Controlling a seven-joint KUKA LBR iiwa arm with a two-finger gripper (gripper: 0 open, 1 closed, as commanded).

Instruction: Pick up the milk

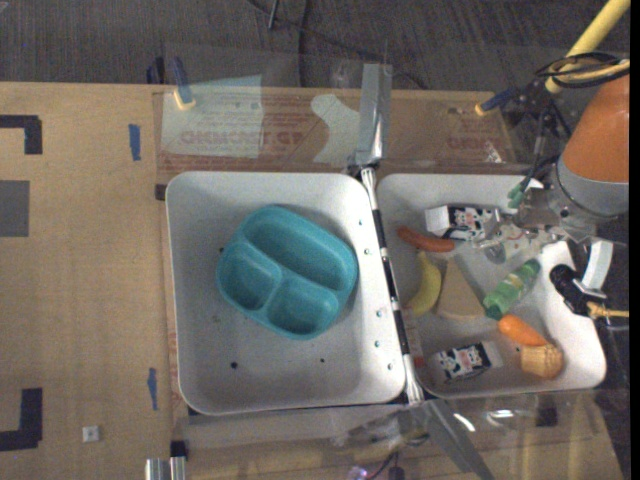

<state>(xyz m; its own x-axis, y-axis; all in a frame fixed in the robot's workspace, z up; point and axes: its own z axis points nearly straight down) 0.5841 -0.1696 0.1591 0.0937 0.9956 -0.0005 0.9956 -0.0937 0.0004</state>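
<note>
Two small milk cartons with cow print lie in the right bin (590, 373). One milk carton (458, 219) is at the bin's far side, the other milk carton (464, 360) lies near the front wall. My gripper (512, 230) hangs over the far right part of this bin, just right of the far carton and above a green bottle (511, 288). The grey wrist with its orange band (600, 143) hides the bin's far right corner. Nothing can be seen held by the gripper.
Around the cartons lie a red sausage (425, 238), a banana (428, 284), a tan slice (462, 296), a carrot (520, 329) and a bread piece (545, 361). The left bin (200, 368) holds a teal divided plate (288, 270). A metal divider (385, 268) separates the bins.
</note>
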